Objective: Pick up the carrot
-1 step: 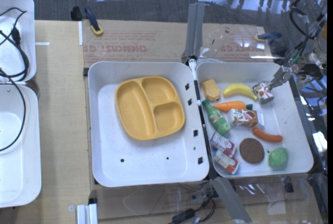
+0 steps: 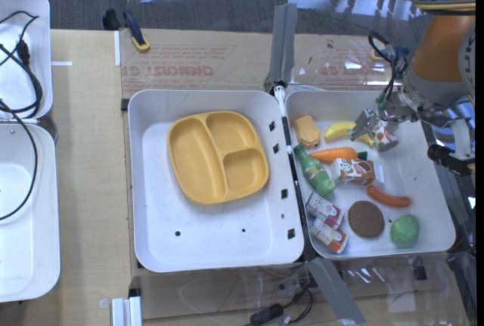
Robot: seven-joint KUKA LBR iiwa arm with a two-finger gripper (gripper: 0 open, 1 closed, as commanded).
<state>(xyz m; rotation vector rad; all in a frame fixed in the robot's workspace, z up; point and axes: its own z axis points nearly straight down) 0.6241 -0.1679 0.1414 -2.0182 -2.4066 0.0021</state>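
The carrot [image 2: 336, 153] is orange with a green stub at its right end. It lies on its side in the upper middle of the right bin [image 2: 435, 188], between a yellow banana [image 2: 339, 130] and a juice carton [image 2: 354, 171]. My gripper [image 2: 369, 124] hangs low over the bin's upper right part, just up and to the right of the carrot's green end and apart from it. A small red, white and yellow item [image 2: 386, 137] sits right beside the gripper. Nothing visibly hangs from the gripper.
The right bin also holds a tan block [image 2: 306, 130], a green bottle [image 2: 314, 170], a sausage [image 2: 389, 198], a brown patty [image 2: 366, 218], a green ball [image 2: 404, 230] and red-white packets [image 2: 327, 223]. The left bin [image 2: 151, 234] carries a yellow divided plate [image 2: 218, 156].
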